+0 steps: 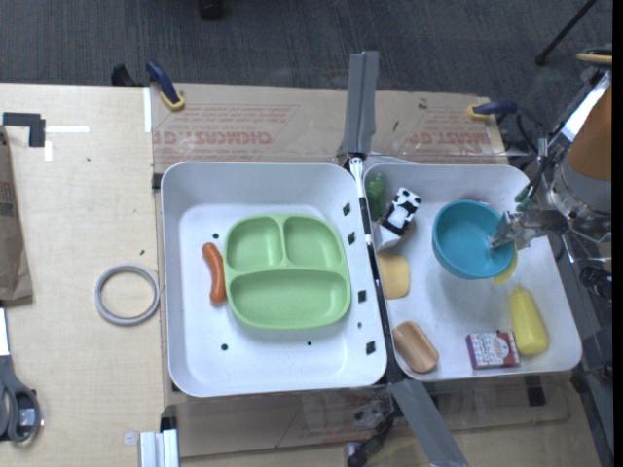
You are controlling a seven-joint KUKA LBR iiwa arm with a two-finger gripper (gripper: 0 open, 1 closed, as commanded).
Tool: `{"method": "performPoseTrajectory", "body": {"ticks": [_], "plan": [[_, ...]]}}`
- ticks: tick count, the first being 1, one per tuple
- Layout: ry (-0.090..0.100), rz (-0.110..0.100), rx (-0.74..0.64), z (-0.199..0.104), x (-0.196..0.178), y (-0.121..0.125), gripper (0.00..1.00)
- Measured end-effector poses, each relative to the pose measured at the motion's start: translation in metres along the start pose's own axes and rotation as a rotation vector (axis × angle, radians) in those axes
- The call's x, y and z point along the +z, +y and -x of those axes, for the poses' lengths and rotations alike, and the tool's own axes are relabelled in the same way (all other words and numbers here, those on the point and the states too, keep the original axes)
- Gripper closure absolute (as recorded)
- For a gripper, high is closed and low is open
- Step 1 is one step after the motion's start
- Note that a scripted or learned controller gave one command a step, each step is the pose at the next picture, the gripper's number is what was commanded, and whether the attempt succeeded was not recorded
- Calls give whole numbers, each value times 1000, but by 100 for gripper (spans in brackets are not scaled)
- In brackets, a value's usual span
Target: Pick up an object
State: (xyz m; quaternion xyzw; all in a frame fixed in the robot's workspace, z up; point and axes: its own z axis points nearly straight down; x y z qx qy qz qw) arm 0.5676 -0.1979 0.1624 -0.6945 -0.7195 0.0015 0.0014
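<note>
The green divided tray [287, 285] fills the left bin [180, 290]. In the right bin [458, 363], the blue bowl [465, 236] sits by the far-right edge, its right rim touching the gripper [506, 236] (jaw opening impossible to tell).

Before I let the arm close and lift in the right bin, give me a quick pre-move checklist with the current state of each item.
1. Gripper over the right white bin: ok, at the right rim of the round blue plastic bowl.
2. Object seen between fingers: not ok, nothing visibly held.
3. Finger opening: cannot tell, too blurred.
4. Contact with bowl rim: cannot tell from this slant.
5. Neighbours apart: ok, yellow oblong toy lies below the bowl, black-and-white cow figure to its left.
6. Left white bin undisturbed: ok, green divided tray and orange sausage toy lie flat.
</note>
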Motion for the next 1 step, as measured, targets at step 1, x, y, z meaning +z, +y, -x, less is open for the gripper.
{"method": "performPoseTrajectory", "body": {"ticks": [1], "plan": [[-1,0,126,-45,-19,72,100]]}}
